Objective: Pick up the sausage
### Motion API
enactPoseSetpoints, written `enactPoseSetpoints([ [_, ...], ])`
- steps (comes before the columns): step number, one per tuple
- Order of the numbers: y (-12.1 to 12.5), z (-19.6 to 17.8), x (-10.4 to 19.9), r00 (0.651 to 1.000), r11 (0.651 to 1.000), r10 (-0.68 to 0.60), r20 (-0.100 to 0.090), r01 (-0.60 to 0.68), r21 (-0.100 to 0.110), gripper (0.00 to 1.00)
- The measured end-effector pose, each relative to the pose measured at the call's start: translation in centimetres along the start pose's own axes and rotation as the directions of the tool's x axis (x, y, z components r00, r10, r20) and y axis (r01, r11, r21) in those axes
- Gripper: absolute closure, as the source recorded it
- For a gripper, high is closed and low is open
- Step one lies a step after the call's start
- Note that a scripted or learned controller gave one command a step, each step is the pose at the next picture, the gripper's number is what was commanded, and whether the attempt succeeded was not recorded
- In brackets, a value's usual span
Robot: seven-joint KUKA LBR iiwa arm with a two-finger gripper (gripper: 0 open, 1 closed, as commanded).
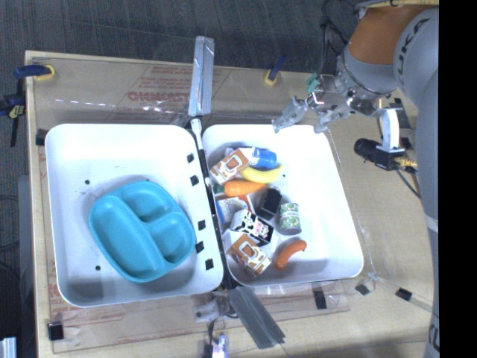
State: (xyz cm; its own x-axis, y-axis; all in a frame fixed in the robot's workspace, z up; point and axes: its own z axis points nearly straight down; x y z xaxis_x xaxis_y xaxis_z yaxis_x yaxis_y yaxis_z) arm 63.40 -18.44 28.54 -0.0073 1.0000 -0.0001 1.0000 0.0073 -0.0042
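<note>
The sausage is a small reddish-orange curved piece lying near the front of the right bin, beside a brown and white box. My gripper hangs over the bin's far rim, well behind the sausage. Its two fingers are spread apart with nothing between them.
The right bin also holds a yellow banana, an orange carrot, a blue item, a small green can, a black block and a cow-patterned carton. A blue divided plate lies in the left bin.
</note>
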Motion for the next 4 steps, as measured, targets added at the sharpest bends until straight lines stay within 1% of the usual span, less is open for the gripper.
enactPoseSetpoints([
  [1,-6.7,6.6,-2.6,0.987,0.987,-0.161,0.000,0.161,-0.001,0.00],
  [2,-14.3,10.2,-2.5,0.978,0.978,-0.209,0.000,0.209,-0.001,0.00],
  [3,-14.8,17.7,-3.0,0.901,0.900,-0.434,0.025,0.434,-0.023,0.00],
  [4,-15.6,17.2,-2.5,0.869,0.869,-0.496,0.003,0.496,-0.004,0.00],
])
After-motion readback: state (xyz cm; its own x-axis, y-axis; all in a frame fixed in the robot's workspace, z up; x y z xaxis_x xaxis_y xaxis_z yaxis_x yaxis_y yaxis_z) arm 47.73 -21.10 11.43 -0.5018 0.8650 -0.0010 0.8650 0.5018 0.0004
